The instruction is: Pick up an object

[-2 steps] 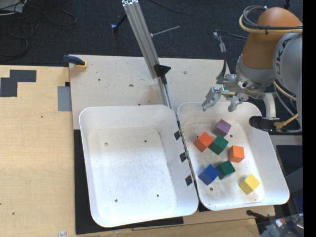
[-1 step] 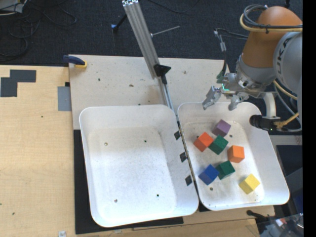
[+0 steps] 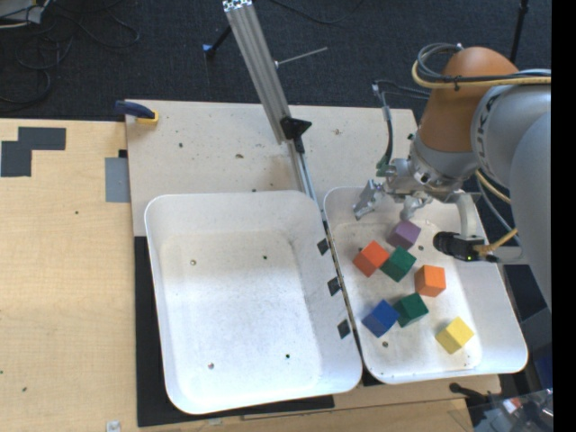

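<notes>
Jaws spread open and empty, your gripper (image 3: 389, 200) hangs over the right bin (image 3: 504, 349) at its far end, so drop squarely astride the purple cube (image 3: 405, 234) just nearer, avoiding the 2 touching neighbours.

Seven small cubes lie loose in the right bin (image 3: 504, 349): purple (image 3: 406, 234), two orange (image 3: 370, 258) (image 3: 430, 280), two green (image 3: 398, 265) (image 3: 412, 309), blue (image 3: 380, 318), yellow (image 3: 454, 335)
</notes>
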`<state>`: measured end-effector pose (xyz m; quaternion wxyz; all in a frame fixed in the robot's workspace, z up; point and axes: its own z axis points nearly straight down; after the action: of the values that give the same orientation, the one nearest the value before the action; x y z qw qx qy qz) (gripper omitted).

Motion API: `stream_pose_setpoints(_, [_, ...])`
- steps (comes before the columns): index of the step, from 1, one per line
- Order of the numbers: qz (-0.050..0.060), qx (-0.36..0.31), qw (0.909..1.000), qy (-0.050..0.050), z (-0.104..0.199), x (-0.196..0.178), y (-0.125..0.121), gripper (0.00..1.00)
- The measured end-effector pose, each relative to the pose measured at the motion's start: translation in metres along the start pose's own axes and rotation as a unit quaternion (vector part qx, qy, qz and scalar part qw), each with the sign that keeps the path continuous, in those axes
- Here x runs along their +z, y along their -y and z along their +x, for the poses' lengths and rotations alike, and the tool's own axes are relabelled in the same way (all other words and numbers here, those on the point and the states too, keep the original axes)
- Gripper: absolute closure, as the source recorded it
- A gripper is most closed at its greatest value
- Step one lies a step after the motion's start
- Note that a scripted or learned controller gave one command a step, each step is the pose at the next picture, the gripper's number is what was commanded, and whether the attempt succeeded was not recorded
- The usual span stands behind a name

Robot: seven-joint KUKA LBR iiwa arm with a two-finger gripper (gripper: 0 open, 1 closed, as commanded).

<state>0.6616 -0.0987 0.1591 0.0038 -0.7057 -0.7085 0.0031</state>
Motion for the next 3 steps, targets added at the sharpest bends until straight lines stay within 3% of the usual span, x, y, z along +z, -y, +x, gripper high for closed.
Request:
stream_pose_setpoints(2, [-0.004, 0.000, 1.0000, 0.001, 0.002, 0.069, -0.002, 0.00])
stream_pose_setpoints(3, [-0.003, 0.001, 1.0000, 0.000, 0.002, 0.059, -0.002, 1.00])
